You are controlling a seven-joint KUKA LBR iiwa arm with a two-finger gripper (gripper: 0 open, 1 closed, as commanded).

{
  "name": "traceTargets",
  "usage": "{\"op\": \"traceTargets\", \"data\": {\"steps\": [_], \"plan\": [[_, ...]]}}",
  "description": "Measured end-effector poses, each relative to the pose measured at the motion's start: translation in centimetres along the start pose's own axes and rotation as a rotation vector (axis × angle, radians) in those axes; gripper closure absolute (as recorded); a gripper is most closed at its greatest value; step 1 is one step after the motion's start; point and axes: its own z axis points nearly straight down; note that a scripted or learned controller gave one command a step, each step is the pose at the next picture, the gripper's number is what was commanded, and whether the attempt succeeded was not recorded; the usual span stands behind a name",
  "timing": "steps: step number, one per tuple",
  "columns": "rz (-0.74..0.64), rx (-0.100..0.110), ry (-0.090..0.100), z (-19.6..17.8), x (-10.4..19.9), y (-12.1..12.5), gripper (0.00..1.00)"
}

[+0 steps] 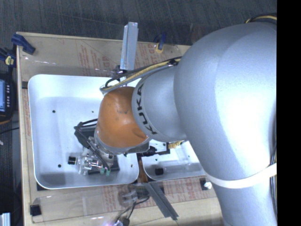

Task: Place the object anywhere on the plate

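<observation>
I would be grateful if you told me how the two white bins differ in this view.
The left bin shows most of its floor and rim, while the right bin shows just a strip of its near edge below the arm. The hand is down in the left bin's near part, not in the right bin. Both are shallow, white and round-cornered, side by side on the bench.
</observation>
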Motion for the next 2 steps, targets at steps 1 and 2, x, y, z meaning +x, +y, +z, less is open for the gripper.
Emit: {"op": "traceTargets", "data": {"steps": [1,2], "plan": [[0.123,0.001,-0.001,0.0,-1.3,9.6,1.0],[0.053,-0.001,-0.004,-10.1,-1.8,-0.7,1.0]]}}
